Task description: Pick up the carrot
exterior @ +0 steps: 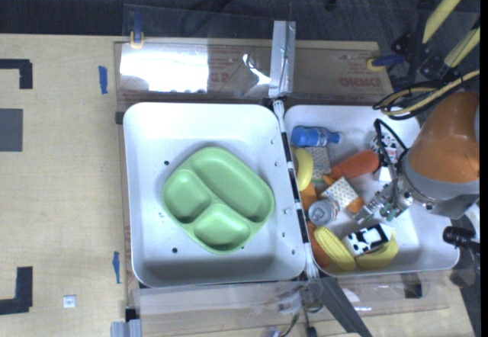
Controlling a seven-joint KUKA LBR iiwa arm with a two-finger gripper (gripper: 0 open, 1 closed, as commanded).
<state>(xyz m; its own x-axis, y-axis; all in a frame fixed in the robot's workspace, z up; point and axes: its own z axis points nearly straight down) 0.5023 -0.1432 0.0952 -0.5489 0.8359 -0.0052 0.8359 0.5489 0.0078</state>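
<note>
The jaws' state cannot be told above the tapered orange carrot [355,164]; red lettering on the brown cardboard [335,69] behind is too blurred to read.

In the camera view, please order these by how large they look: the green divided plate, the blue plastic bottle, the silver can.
1. Green divided plastic plate in the left white bin: clearly the largest.
2. Blue plastic bottle, lying on its side in the right white bin.
3. Silver metal can: looks slightly smaller than the bottle, but it is seen nearly end-on, so this is unsure.
</note>
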